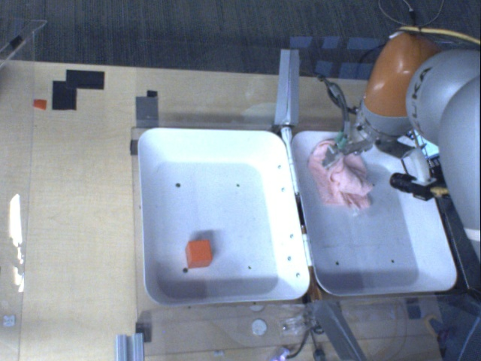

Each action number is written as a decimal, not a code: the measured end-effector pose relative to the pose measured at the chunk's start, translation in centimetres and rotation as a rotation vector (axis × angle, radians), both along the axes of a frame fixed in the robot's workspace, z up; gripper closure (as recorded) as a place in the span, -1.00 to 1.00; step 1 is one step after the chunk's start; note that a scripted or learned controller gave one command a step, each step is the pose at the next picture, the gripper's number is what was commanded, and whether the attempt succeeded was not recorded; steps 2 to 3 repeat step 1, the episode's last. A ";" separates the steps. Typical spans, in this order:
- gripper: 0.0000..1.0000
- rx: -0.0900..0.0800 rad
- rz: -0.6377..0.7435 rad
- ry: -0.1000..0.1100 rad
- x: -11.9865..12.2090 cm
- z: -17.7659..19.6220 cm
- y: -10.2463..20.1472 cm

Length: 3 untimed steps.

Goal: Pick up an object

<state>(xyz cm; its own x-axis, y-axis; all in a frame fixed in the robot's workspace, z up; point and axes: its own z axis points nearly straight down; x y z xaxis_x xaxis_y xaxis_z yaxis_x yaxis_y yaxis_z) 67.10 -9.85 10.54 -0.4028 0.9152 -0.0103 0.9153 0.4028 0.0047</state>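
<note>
I have the arm reaching in from the right, orange band above the wrist, bent down over the right-hand white bin (391, 269) on the table (83, 224). The pincer (352, 144) sits at the upper edge of a crumpled pink cloth (342, 175), which lies in that bin's upper left part, near the divider. I judge the tool was aimed at the cloth's raised fold, where soft fabric gives something to catch. How the pincer stands, I cannot tell; the tips are lost against the fabric. A small orange cube (199, 253) rests alone in the left-hand white bin (218, 156), lower left, well apart from the arm.
</note>
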 end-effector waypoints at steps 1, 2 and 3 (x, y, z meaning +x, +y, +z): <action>1.00 0.005 0.118 -0.004 0.0 8.3 2.1; 1.00 0.005 0.118 -0.004 0.0 8.3 2.1; 1.00 0.005 0.118 -0.004 0.0 8.3 2.1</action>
